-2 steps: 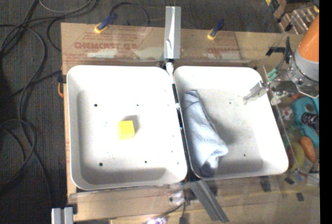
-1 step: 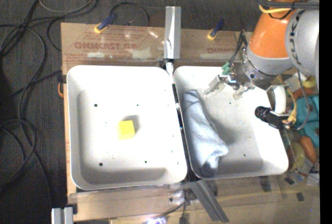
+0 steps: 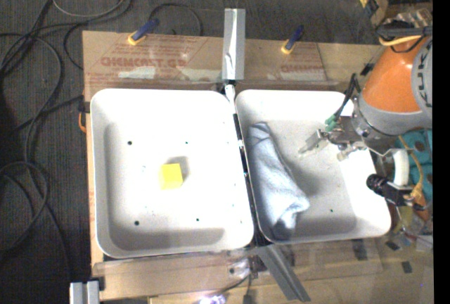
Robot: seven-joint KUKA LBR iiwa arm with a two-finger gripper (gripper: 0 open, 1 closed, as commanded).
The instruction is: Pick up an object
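- Cloth (image 3: 275, 179), pale blue-grey and crumpled, lay along the left side of the right bin (image 3: 365, 225), bunched against the wall it shares with the left bin. It was the nearest candidate to pick.
- Gripper (image 3: 313, 143) hung over the middle of the right bin, its thin metal tips pointing left toward the cloth. Nothing was seen between them. Their spread could not be told from this slanted view.
- Tips stood near the cloth's upper right edge but apart from it, with bare white bin floor between.
- Arm (image 3: 397, 84), grey with an orange band, reached in over the right bin's right rim; cables and fittings hung below the wrist.
- Yellow block (image 3: 171, 176) sat alone near the middle of the left bin (image 3: 105, 127), well apart from the gripper and across the shared wall.
- Beyond the bins: two clamps (image 3: 143, 31) with blue handles on the tabletop (image 3: 162, 60), black cables on the dark floor.
- Risk, as judged: a descent from here would likely meet bare floor beside the cloth and close on nothing.
- Risk: soft fabric could slip out of thin tips if only one loose fold were pinched.
- Risk: the cloth's bulk lay tight to the shared wall, so a reach further left might strike that wall.
- Risk: switching to the block would mean clearing the wall first.
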